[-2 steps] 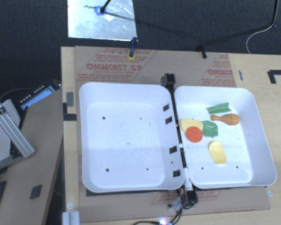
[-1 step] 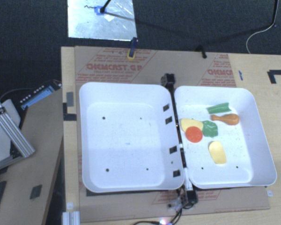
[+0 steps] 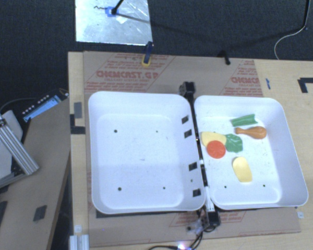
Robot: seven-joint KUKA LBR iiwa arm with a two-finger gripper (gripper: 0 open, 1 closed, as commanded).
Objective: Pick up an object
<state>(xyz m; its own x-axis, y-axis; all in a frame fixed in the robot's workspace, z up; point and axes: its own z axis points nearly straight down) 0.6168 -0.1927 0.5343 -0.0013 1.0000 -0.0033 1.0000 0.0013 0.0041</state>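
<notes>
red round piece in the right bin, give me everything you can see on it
The red round piece is a flat-looking disc, orange-red, smooth and matte like plastic toy food. It lies in the right bin, left of centre and near the divider. Its upper edge meets or overlaps a yellow piece, and its right side touches or nearly touches a green piece. A pale yellow oval lies apart, lower right.

The scene is lit evenly from above, bright but soft; the two white bins (image 3: 146, 155) are nearly washed out, their walls showing only faint grey shading; shadows under the small toys are weak and short; the silver sheet (image 3: 113, 14) at the top throws a pale glare; the dark floor (image 3: 31, 35) around the bench stays dim and grainy; the whole picture is slightly soft, with fine detail smeared and the board's red lettering blurry.
</notes>
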